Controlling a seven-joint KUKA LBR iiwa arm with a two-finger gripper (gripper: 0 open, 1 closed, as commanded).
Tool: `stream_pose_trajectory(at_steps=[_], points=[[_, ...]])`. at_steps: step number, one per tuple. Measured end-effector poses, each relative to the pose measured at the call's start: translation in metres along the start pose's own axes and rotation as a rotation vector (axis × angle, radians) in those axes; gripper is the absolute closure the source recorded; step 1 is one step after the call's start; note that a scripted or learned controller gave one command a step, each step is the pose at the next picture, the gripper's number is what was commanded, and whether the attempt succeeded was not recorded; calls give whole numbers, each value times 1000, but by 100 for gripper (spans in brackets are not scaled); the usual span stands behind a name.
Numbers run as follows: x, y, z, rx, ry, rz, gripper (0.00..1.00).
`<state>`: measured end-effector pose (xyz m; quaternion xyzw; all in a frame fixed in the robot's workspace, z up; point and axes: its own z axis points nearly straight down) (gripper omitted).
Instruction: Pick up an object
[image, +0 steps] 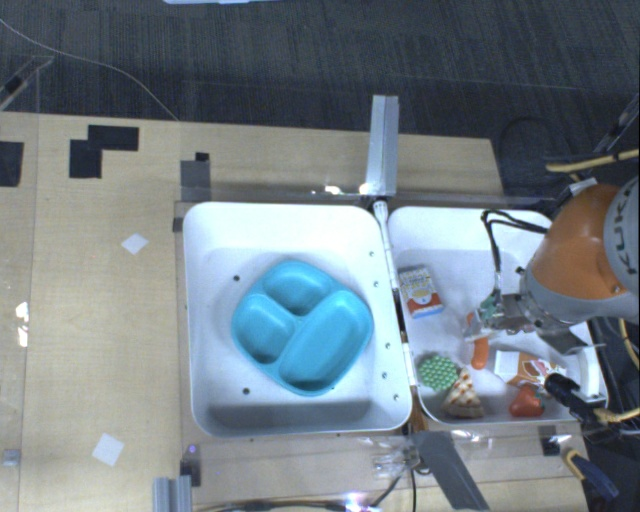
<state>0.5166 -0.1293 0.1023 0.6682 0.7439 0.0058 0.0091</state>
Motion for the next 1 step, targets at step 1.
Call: stream_pose_trajectory(at_steps=[1], points=[[-6, -2, -110, 16, 3, 150, 100]])
